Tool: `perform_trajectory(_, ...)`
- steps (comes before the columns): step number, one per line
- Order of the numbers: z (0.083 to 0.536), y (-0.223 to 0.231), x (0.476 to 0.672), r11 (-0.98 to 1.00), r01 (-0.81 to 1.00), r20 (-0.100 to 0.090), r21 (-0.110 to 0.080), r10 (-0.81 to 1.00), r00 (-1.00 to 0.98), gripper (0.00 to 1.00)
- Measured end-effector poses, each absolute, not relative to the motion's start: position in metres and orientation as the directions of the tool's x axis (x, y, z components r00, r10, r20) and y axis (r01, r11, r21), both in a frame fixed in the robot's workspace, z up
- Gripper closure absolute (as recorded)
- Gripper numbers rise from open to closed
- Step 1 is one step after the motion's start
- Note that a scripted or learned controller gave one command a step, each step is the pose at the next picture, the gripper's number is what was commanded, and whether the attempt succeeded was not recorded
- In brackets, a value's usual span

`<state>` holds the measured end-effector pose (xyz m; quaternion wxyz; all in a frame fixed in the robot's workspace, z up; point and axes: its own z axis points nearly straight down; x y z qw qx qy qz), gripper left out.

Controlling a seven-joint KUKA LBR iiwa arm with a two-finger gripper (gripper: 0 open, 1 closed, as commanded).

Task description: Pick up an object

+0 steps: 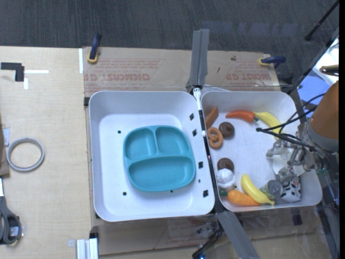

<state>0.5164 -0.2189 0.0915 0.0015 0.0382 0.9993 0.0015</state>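
I'm looking down on the tabletop (43,107), light wood, with brown cardboard (161,69) under two white bins. Left bin (102,161) holds a teal divided plate (159,158), flat, roughly centred. Right bin (253,99) holds the pickable clutter: an orange chili pepper (240,115) and a yellow banana (268,120) near the far wall, the two touching or nearly so; a brown sausage-like piece (211,115) against the left wall; a tan ring-shaped pastry (215,137) just beside a dark chocolate donut (227,129); a second dark round piece (225,164) with something white (226,176) touching it; a second banana (253,189) lying over an orange carrot-like item (242,198) at the near wall. Arm comes in from the right, orange band (329,117) at the frame edge, cables trailing over the bin. Tool (284,170) sits low over the right side of the right bin, near the second banana's tip and a black-and-white speckled object (291,191). Can't tell how far the tool is open, or whether it has anything. On the tabletop at left: a grey tape ring (24,154), scissors (8,225) at the near edge.
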Motion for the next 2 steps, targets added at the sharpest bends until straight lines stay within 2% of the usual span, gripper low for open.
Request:
perform_trajectory(1, 0.090, -0.141, 0.585, 0.998, 0.061, -0.001, 0.001, 0.061, -0.998, 0.00)
perform_trajectory(2, 0.091, -0.123, 0.633, 0.993, 0.114, -0.002, 0.000, 0.114, -0.993, 0.00)
